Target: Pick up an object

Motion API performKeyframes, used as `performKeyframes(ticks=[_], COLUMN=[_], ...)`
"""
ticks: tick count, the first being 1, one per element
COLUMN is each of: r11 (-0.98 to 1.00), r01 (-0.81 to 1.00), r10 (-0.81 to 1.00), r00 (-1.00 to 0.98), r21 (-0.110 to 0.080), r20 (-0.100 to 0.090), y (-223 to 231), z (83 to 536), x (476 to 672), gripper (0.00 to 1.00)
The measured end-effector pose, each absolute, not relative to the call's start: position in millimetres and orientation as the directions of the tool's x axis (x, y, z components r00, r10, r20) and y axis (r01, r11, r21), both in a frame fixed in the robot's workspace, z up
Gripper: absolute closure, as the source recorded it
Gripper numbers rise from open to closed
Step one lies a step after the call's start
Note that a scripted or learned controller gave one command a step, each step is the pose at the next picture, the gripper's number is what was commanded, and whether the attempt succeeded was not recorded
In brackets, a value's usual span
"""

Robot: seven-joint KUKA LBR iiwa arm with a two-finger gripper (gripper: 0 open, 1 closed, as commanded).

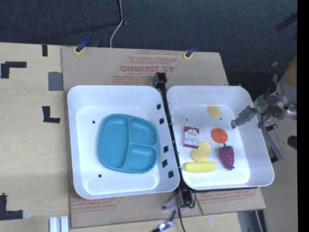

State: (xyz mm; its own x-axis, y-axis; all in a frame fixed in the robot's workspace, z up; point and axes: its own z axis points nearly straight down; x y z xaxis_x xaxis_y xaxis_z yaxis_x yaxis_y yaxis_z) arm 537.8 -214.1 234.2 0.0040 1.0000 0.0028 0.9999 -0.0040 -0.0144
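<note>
gripper point(251, 114): over right bin's right rim, fingers spread open, holding nothing
tomato point(219, 135): closest toy, just down-left of gripper, not touching
grapes point(227, 157): right below tomato
yellow bits: small one point(214, 111) above tomato, blob point(201, 152) and corn point(200, 167) down-left of it
red box point(191, 136): left of tomato
right bin point(241, 93): holds all the toys
left bin point(79, 110): just a blue tray point(128, 143), well left of tomato

Robotics lab test station. Two white bins point(77, 144) clipped side by side on a cardboard sheet point(145, 66), clamped to a plywood worktop point(24, 129). Black tape marks point(48, 114) left of the bins. Dark carpet point(193, 13) beyond, cable point(117, 13) trailing across. Toy food point(203, 167) and teal divided plate point(128, 143) inside bins.
</note>
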Motion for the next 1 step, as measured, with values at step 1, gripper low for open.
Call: performKeyframes(ticks=[1], r11=[0.001], r01=[1.000], r10=[1.000], r00=[-0.001], r21=[-0.002], r20=[0.000], y=[-213.2], z=[241.9], x=[540.5], gripper=[0.00])
